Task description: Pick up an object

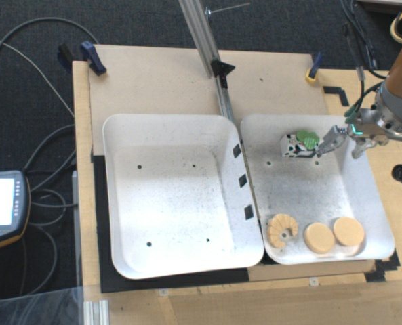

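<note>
Here two white bins are sitting side by side on the bench (153,80): a left bin (119,134) and a right bin (370,188). In the right bin four things are lying. Three tan pieces are resting along its near edge: a ridged piece (282,231) with a notch in it, then two plain round discs, one disc (318,237) touching the other disc (348,232). The fourth, a small green and white toy (300,144) with dark marks, is lying toward the far side of that bin, well apart from the tan row.

The arm (396,93) is reaching in from the right, its orange band showing above the grey wrist, bent low over the right bin's far right corner. The claw (346,143) is hanging with its two fingers spread apart, one finger (331,141) slanting down toward the toy and ending just beside it, the other finger (360,145) near the bin's right wall. Nothing is sitting between the fingers. Whether the near fingertip is touching the toy, I cannot tell.
</note>
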`<control>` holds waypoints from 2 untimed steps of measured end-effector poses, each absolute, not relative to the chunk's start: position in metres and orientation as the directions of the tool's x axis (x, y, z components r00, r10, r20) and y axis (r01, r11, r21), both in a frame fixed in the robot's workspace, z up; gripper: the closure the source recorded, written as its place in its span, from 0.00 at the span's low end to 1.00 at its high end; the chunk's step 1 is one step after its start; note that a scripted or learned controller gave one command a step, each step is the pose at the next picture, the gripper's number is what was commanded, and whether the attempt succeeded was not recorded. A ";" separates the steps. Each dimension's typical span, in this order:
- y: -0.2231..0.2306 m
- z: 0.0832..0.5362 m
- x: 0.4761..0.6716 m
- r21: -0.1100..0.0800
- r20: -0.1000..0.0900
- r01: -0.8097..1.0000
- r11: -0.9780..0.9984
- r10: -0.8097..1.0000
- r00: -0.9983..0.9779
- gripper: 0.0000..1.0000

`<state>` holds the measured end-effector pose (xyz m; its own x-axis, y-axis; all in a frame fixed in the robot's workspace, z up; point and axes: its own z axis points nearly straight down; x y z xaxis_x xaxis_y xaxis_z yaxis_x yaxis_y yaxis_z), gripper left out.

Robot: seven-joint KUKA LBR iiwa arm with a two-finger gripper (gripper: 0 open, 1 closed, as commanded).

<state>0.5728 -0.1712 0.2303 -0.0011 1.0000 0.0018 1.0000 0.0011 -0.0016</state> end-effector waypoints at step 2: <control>-0.163 0.121 0.564 -0.008 0.003 1.000 0.000 1.000 0.000 0.00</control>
